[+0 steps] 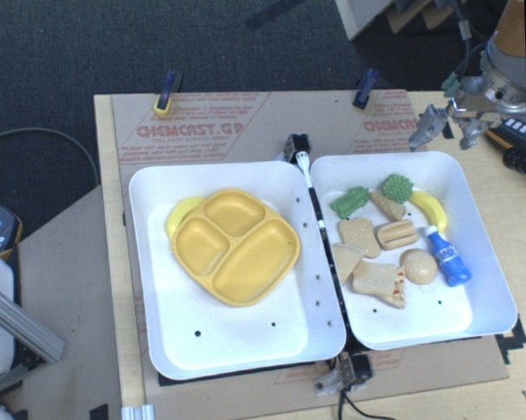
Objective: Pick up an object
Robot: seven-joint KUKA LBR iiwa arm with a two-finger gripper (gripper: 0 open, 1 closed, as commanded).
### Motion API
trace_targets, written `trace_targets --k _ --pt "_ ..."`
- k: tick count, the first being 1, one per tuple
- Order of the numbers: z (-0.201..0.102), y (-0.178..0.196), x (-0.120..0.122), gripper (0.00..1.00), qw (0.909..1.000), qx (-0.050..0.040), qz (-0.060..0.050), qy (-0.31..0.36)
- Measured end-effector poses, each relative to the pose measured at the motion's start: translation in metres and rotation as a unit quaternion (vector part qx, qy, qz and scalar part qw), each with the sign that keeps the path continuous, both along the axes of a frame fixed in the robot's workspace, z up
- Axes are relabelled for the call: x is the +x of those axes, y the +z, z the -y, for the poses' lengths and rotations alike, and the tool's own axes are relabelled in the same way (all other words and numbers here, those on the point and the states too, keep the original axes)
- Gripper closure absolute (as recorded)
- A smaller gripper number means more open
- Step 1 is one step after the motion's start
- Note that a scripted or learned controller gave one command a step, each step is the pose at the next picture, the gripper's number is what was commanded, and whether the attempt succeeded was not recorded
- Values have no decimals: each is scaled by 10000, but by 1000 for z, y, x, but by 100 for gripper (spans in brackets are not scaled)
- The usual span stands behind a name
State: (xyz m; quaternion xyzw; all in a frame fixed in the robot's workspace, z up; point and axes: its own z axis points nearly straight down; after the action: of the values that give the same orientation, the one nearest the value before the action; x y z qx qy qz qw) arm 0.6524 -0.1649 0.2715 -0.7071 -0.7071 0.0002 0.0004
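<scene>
My gripper (pixel 451 129) hangs above the far right corner of the right bin (pixel 485 313), its two fingers spread open with nothing between them. Below it in that bin lie several toy foods: a green broccoli (pixel 397 188), a yellow banana (pixel 430 209), a blue bottle (pixel 448 258), a green leafy piece (pixel 350 201), a hot dog bun (pixel 396 235), a round bread roll (pixel 418 267) and tan bread slices (pixel 377 280). The gripper stands clear of all of them.
The left bin (pixel 164 340) holds a yellow divided tray (pixel 236 245) over a yellow plate (pixel 178 216). A black divider strip (pixel 316 220) runs between the bins. Clamps (pixel 164 94) pin the cardboard at the far edge.
</scene>
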Motion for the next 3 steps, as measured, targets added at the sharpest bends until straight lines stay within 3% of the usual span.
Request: trace_targets --k 2,3 --pt "6 -114 2 0 10000 8 -37 -1" --pt "7 -174 6 0 10000 -3 9 10"
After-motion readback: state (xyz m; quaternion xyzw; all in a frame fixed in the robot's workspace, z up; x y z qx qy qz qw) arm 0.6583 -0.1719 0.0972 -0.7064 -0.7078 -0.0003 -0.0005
